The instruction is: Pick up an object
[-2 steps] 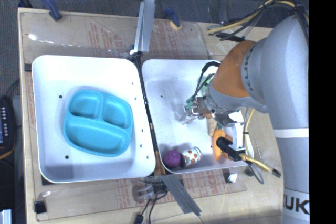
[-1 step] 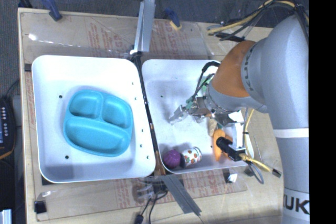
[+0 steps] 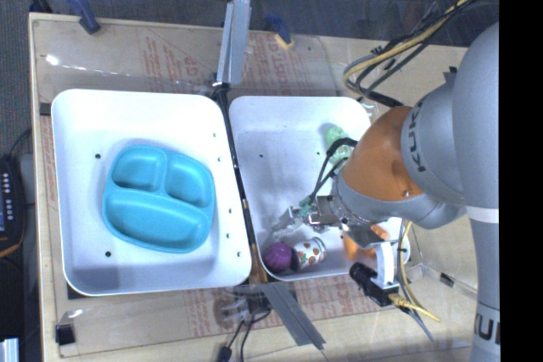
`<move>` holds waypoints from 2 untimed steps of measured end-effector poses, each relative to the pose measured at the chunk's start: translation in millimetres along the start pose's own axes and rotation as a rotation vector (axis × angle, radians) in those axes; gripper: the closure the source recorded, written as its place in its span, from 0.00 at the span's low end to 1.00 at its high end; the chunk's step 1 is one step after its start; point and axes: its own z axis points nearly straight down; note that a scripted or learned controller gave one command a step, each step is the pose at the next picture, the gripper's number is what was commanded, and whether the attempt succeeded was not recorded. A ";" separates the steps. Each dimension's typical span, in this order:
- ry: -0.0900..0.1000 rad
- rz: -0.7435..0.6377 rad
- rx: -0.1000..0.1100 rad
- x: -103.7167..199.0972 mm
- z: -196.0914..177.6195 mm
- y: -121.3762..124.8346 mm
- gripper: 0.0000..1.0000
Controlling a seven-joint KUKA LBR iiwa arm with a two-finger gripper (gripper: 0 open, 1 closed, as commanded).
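Reaching in from the right over the right white bin (image 3: 280,127), the grey arm (image 3: 462,140) with its orange band (image 3: 386,161) above the wrist, covering much of that bin's right side. Hanging low over the bin floor near its front wall, the gripper (image 3: 293,219), pointing leftward, with thin metal fingers (image 3: 282,222) spreading slightly apart and nothing lying between them. Sitting just below the fingertips against the front wall, a purple round object (image 3: 277,255), apart from the fingers rather than touching them. Lying just beside it on the right and touching or nearly touching it, a small white can-like object with red and green markings (image 3: 310,252), tipped on its side. Peeking out from behind the wrist near the bin's far right, a green object (image 3: 333,134), mostly hidden by the arm. Showing below the wrist near the front right corner, something orange (image 3: 355,246), too hidden to identify. Resting in the middle of the left white bin (image 3: 76,119), a blue divided tray (image 3: 159,197), well apart from the gripper. Looping above the arm at the upper right, yellow and black cables (image 3: 399,55).
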 end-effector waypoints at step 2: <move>0.000 -0.005 0.002 0.2 -9.5 -0.1 0.00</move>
